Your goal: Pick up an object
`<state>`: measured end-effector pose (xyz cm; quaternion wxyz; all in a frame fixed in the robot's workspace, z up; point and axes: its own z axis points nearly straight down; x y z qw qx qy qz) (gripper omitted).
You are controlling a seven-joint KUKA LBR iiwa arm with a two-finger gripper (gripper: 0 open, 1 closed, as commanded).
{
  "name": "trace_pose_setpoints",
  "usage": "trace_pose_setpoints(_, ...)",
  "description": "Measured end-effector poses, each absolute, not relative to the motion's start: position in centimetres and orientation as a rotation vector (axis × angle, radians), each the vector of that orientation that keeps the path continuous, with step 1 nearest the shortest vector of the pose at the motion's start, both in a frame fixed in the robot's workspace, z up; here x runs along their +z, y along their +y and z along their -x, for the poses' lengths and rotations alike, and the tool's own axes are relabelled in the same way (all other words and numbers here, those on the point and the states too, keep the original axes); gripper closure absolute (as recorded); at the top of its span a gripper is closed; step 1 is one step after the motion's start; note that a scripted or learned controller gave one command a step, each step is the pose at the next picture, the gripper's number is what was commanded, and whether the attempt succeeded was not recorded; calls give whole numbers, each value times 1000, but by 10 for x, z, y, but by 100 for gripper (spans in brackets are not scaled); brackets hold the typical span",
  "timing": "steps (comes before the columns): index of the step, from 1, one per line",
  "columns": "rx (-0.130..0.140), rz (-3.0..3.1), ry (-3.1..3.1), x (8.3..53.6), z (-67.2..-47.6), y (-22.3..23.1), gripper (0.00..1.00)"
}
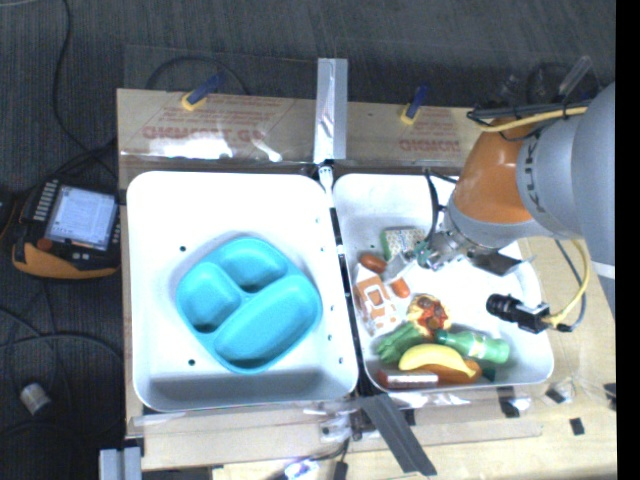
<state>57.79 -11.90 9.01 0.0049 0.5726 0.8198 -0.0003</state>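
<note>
The green-and-white packet (400,240) lies just beside the claw (430,255), toward the blue tray (250,303) — the claw's spread I cannot tell.

white bins (160,218): 2 | blue tray (248,301): 1 | banana (430,356): 1 | green bottle (478,346): 1 | orange carton (375,303): 1

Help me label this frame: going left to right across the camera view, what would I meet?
handheld screen → blue divided plate → orange and white packet → green bottle
</note>
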Motion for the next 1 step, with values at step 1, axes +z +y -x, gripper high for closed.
trace_pose_setpoints(1,5,-2200,2231,90,-593,-105,0)
